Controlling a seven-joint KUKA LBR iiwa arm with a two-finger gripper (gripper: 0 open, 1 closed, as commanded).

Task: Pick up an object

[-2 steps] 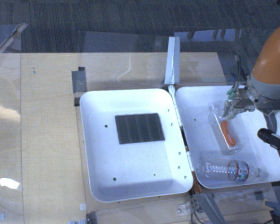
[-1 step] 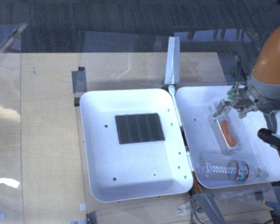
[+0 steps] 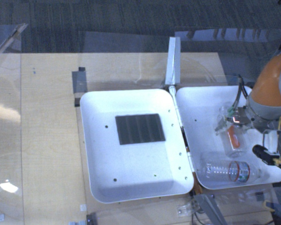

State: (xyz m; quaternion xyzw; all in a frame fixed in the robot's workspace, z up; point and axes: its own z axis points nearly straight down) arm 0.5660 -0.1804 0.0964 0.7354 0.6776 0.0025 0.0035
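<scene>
the arm (image 3: 271, 85) reaches in over the right bin (image 3: 197, 111), its orange band sitting high above the wrist, and the gripper (image 3: 234, 127) hangs down low inside that bin, near the middle. right at the gripper there's a small clear object with an orange-red part (image 3: 233, 138), and it looks like it sits against the gripper's tip, but whether it is truly pinched is not something this angle settles; how far the gripper is spread cannot be told either, the clear plastic and the glare blur it all together.

just below the gripper, toward the near edge of the bin, a clear plastic bottle (image 3: 227, 171) lies on its side, label and dark cap end pointing toward the arm's side, apart from the gripper.

across the divider, well away from the gripper, the left bin (image 3: 101, 174) holds a dark ridged rectangular mat (image 3: 139, 128) lying flat near its centre. both bins rest on the pale wooden desk (image 3: 43, 153).
</scene>
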